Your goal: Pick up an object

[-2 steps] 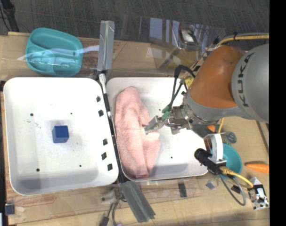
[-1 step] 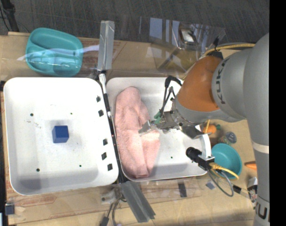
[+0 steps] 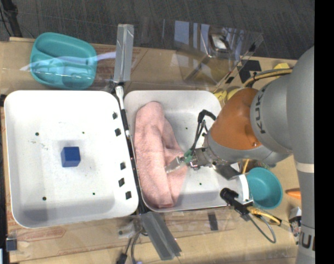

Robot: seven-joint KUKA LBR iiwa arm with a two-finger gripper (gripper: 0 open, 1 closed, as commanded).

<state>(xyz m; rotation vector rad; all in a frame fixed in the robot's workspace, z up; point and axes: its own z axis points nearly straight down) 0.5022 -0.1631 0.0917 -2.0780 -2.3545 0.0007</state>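
One end effector [image 3: 176, 165] reaches in from the right, low over the right bin [image 3: 202, 106], its tip at the right flank of a pink rolled towel [image 3: 153, 153]; whether its fingers are spread or closed cannot be told, since the metal tip is small and partly hidden against the cloth, and nothing is clearly seen between them. The towel lies lengthwise along the left side of that bin, running from near the far wall to the near wall, with a fold bulging toward the end effector. Behind the tip rises the grey arm [image 3: 282, 114] with its orange band [image 3: 238, 122], covering the bin's right edge. The left bin [image 3: 23, 147] sits just beside the right one, touching along their shared rim, and holds a small blue cube [image 3: 71, 156] left of its middle. On the table [image 3: 155, 56], a teal plastic container [image 3: 62, 59] rests at the far left corner, and a teal bowl [image 3: 264, 187] stands near the right edge, just beside the right bin's near corner.
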